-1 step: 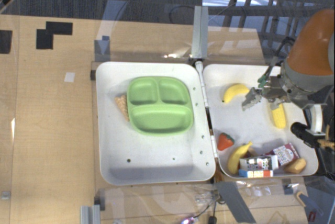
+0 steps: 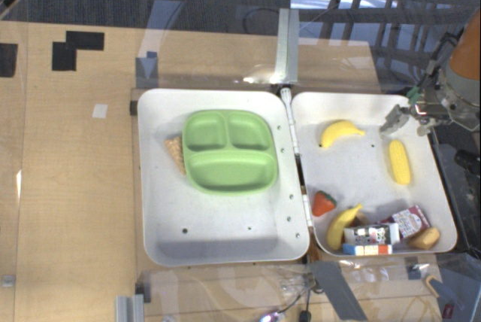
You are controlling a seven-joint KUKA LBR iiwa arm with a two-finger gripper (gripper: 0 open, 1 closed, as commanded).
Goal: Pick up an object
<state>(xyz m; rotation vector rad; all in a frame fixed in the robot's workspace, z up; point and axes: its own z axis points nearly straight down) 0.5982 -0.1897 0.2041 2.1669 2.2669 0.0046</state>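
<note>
Two shallow white plastic bins sit side by side; the right bin (image 2: 376, 162) is the landmark. The left bin (image 2: 158, 185) beside it holds a green three-compartment plastic tray (image 2: 228, 151). The grey arm's two-finger gripper (image 2: 406, 119) hovers over the right bin's far right corner, spread open and grasping nothing. Nearest it lies a yellow corn cob (image 2: 399, 162); a curved yellow banana (image 2: 340, 132) lies toward the bin's far left. Nothing appears lifted yet; the whole pick remains.
</note>
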